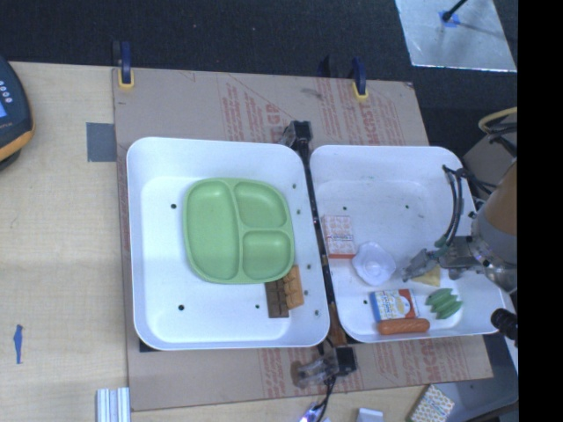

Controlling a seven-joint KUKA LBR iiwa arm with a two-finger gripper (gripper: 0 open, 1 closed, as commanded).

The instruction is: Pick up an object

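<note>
The gripper (420, 265), jaws' opening not discernible, is shown beside a yellow wedge (428, 277), judged light and stiff, best taken across its flat sides.

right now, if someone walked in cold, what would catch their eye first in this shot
The green divided plate stands out first, lying flat in the left bin with a brown block at its lower right corner. Next comes the clutter in the right bin: a clear cup, a small carton, an orange sausage-like piece and a green pod. The pincer reaches in from the right, low over a yellow piece.
</note>
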